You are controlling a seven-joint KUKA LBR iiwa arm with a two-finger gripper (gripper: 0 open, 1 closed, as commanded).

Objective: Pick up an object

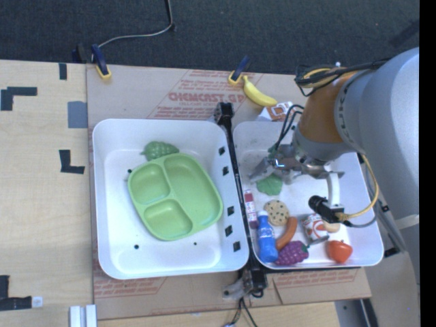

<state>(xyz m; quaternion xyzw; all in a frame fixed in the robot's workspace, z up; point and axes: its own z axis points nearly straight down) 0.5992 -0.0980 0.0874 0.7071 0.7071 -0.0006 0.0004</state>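
My gripper (274, 171) hangs low in the upper left part of the right bin (368, 251), at the end of the grey arm with the orange band. Directly under it, touching or nearly so, lies a small green item (270, 185). Below that sit a round cookie (277, 212), a blue bottle (265, 238), an orange carrot-like piece (287, 230), purple grapes (293, 253), a small can (315, 228) and a red tomato (339, 251). No object shows clearly between the gripper's tips.
The left bin (109, 251) holds a green divided plate (176, 195) and a green leafy toy (160, 150). A yellow banana (259, 94) lies by the right bin's far rim. A thin reddish tube (248, 206) lies along the dividing wall.
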